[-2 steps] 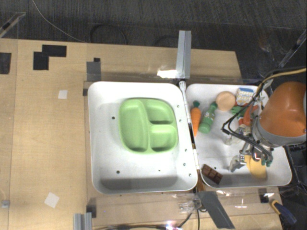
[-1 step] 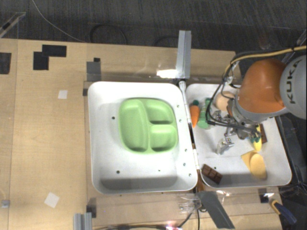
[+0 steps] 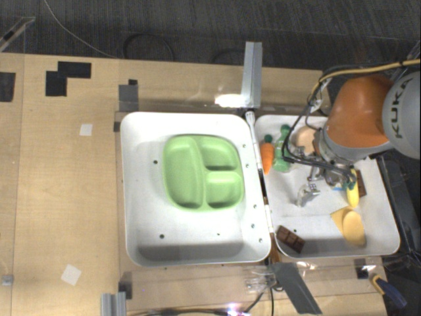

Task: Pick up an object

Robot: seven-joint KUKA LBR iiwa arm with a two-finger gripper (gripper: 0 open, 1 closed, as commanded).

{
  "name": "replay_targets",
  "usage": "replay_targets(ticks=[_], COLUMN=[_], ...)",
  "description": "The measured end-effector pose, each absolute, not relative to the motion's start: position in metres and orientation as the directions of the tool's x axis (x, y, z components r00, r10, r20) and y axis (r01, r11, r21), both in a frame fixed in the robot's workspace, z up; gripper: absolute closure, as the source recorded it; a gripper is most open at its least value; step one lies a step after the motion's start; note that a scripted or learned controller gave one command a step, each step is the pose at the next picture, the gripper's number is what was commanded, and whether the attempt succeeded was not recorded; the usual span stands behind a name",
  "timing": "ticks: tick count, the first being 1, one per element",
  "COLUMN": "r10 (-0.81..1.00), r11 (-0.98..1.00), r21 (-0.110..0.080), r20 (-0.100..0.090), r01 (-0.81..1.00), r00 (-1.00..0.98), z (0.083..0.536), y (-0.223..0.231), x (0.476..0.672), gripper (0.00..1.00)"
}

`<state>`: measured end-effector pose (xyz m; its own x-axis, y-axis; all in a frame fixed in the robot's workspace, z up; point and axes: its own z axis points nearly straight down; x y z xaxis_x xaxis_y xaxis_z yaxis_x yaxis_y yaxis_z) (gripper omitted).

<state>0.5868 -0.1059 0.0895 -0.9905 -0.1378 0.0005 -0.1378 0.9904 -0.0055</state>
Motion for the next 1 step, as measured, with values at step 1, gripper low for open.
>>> replay_targets(ticks=[1], r10=[-0.121], r11=[0.993], r21=[-0.012], r20=[0.013], r01=[-0.121], r00=[-0.993], z=[0.0898], y=[-0.1038], x=[0.5911], gripper=[0.00])
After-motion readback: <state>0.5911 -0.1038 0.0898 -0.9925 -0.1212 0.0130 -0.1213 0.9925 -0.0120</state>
